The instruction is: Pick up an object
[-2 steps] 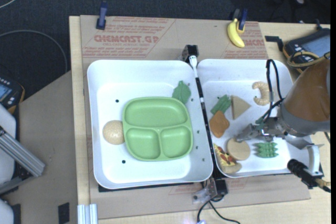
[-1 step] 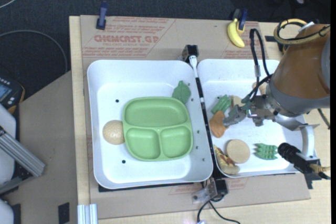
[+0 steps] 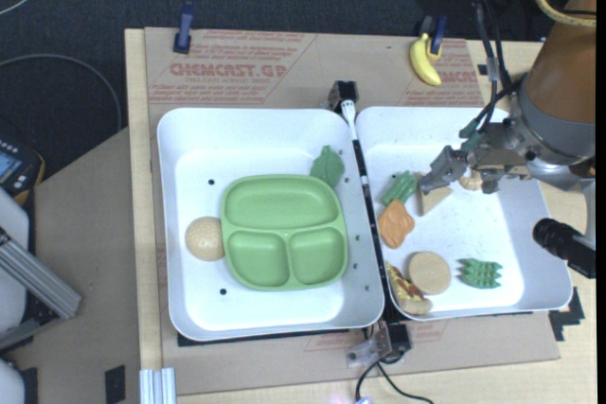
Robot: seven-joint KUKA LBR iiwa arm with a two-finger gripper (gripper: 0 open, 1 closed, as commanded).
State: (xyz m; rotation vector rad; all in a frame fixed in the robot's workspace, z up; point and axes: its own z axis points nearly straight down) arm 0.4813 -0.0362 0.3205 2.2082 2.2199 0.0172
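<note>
Camera view: no object picked yet, as far as I can judge. Candidates all sit in the right bin (image 3: 530, 232): a toy carrot (image 3: 398, 211) with green top near the bin's left wall, a round tan biscuit-like disc (image 3: 431, 272) below it, a small heap of mixed food bits (image 3: 409, 290) touching the disc's lower left, a green pea-pod piece (image 3: 480, 273) to the disc's right. Gripper (image 3: 437, 184) hangs low over the upper middle of that bin, just right of the carrot's green top, pointing left and down. Something pale and tan shows right at the fingertips, but I can't tell whether it's a held item, a finger pad or something lying on the bin floor. Can't tell whether the fingers are parted or closed either; too dark and small. So grasp is unconfirmed, lift not done. Left to do: close on something, raise it clear of the bin. Nearest target looks like the carrot. Left bin (image 3: 189, 251) holds a green divided tray (image 3: 284, 232), a green leaf piece (image 3: 329, 166) at the tray's upper right corner, and a tan ball (image 3: 204, 238) touching the tray's left edge; all well apart from the gripper. Banana (image 3: 425, 63) lies on the bench beyond the bins.
</note>
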